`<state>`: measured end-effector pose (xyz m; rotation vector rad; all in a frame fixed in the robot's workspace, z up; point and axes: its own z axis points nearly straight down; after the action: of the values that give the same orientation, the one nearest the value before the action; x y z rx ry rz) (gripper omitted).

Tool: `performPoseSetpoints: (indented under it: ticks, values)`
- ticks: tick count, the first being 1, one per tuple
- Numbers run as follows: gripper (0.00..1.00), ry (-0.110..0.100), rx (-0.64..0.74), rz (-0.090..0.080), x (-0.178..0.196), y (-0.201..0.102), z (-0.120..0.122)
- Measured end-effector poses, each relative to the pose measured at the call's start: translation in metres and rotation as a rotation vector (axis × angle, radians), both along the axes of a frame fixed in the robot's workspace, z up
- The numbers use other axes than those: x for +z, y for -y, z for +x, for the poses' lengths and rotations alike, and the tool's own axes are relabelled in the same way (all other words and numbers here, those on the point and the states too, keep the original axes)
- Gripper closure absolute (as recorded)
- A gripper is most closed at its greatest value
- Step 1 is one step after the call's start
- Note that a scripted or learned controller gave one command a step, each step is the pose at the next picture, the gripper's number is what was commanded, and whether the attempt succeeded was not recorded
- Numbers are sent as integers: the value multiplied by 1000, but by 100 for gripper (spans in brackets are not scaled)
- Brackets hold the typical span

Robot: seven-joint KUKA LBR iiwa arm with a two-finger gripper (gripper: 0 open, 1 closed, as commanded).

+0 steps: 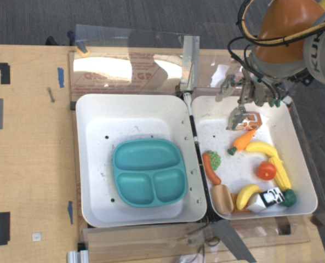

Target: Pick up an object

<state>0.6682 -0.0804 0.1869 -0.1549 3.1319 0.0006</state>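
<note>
My gripper (243, 113) hangs low over the back of the right bin (217, 126), under the arm's orange band. Its tip is right above a small orange and white object (251, 120) and may be touching it. Just in front lie a toy carrot (243, 141) and a yellow banana (262, 148). Further forward are a red tomato (266, 170), a corn cob (283, 174), a red pepper with a green top (210, 167), a bread slice (222, 199), a second banana (247, 196), a black and white piece (271, 197) and a green piece (289, 198).
The left bin (91, 147) holds a teal compartment plate (149, 171). A metal divider post (189, 64) and clear plastic sheet (129, 64) stand behind the bins. Wooden bench surface (25, 147) stretches to the left.
</note>
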Motion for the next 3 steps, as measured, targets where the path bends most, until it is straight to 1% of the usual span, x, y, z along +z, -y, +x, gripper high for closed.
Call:
performPoseSetpoints:
  ticks: [1, 2, 3]
  values:
    - [0, 5, 168, -2, -89, 38, -8]
    - [0, 4, 179, -2, -98, 50, -57]
    - [100, 20, 179, -4, -84, 49, -52]
